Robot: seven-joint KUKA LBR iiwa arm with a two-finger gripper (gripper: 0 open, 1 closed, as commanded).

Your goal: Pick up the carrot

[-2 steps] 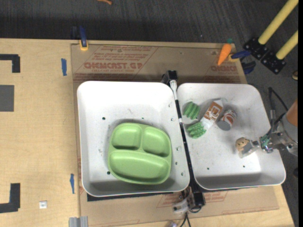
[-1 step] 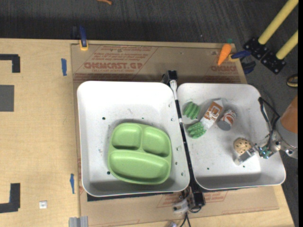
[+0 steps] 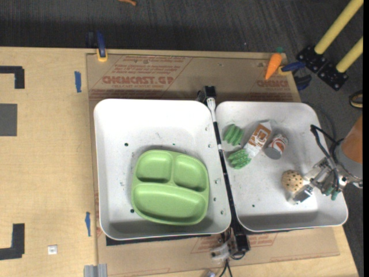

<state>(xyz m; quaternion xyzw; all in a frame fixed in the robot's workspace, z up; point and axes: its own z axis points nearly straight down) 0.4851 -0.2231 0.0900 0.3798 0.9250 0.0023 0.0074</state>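
Overhead view of two white bins on a wooden surface [image 3: 46,154]. The carrot [image 3: 273,66] lies outside them, on the board just behind the right bin [image 3: 288,215]. The pincer [image 3: 320,183] hangs low by that bin's right wall, near a speckled ball [image 3: 292,180]; whether it is wide or narrow, I cannot tell. Best approach: lift clear of the wall, travel back, descend across the carrot's width.

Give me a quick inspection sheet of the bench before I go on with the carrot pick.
Surface: left bin, right bin side by side on a wooden board.
Job's things: carrot lies on the board behind the right bin, outside both bins.
Clutter: green tray in left bin; two green pieces, carton, can, speckled ball in right bin.
Hand: low at right bin's right side, beside the ball.
Cables: black cable over right bin's rim.
Surroundings: yellow poles top right.
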